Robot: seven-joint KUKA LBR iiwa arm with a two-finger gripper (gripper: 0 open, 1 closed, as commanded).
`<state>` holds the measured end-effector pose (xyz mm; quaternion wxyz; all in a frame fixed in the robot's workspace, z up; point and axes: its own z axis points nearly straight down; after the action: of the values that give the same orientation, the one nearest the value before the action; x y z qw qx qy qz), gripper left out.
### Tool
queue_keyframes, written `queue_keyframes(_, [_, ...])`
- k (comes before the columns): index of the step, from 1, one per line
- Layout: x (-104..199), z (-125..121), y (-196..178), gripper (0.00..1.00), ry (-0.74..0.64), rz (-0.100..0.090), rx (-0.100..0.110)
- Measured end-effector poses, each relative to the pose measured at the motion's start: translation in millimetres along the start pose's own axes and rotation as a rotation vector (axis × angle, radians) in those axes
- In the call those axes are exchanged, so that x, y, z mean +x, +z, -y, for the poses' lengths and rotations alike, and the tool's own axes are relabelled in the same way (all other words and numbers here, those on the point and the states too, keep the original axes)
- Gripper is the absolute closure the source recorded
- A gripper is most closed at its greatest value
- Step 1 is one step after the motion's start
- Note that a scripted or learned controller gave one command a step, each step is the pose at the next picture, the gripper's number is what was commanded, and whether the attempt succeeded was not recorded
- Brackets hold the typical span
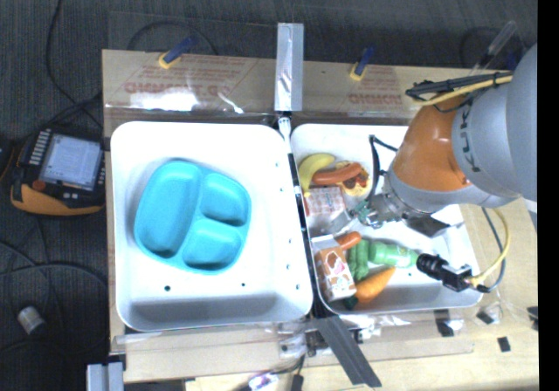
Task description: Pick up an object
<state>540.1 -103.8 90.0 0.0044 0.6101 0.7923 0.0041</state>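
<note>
The right bin (454, 293) holds a heap of toy food. A yellow banana (314, 164) and a hot dog (340, 175) lie at its far left corner, with a white and red packet (325, 202) just below them. Nearer the front lie a green vegetable (386, 254), an orange carrot (375, 284) and an orange carton (334, 269). My gripper (369, 211) reaches down from the orange-banded wrist (428, 162) into the middle of the bin, just above the green vegetable and right of the packet. The arm hides the bin's right half.
The left bin (140, 293) holds a blue divided plate (192, 215). A raised wall (297, 206) separates the two bins. A black cable plug (441, 268) hangs off the arm over the right bin's front. A handheld device (59, 169) lies on the floor at left.
</note>
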Motion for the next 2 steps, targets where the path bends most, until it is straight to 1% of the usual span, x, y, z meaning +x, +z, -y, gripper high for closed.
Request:
queue_keyframes(1, [-54, -37, -101, 0.00, 0.077, 0.002, 0.013])
queue_keyframes(2, [-35, -101, -9, 0.00, 0.052, 0.008, 0.001])
